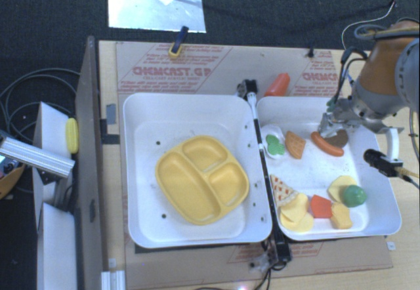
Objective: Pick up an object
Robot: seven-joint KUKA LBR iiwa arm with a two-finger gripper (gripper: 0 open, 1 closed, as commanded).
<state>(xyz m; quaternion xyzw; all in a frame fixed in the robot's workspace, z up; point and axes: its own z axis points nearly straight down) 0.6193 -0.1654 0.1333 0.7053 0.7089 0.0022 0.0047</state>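
My gripper (pixel 330 128) hangs over the back right part of the right bin (pixel 377 229), reaching in from the right. Directly beneath it lies an orange-red sausage (pixel 325 145), with a brown piece (pixel 339 137) touching its far end. The gripper's tip is at or just above these two; I see nothing lifted. A tan bread piece (pixel 295 145) and a green-and-white item (pixel 274 145) lie to the left of the sausage.
Near the right bin's front are a pizza slice (pixel 282 187), yellow chips (pixel 295 214), a red block (pixel 320 206), yellow pieces (pixel 340 217) and a green ball (pixel 354 195). The left bin (pixel 141 151) holds a yellow divided plate (pixel 201 178). An orange carrot (pixel 277 84) lies behind the bins.
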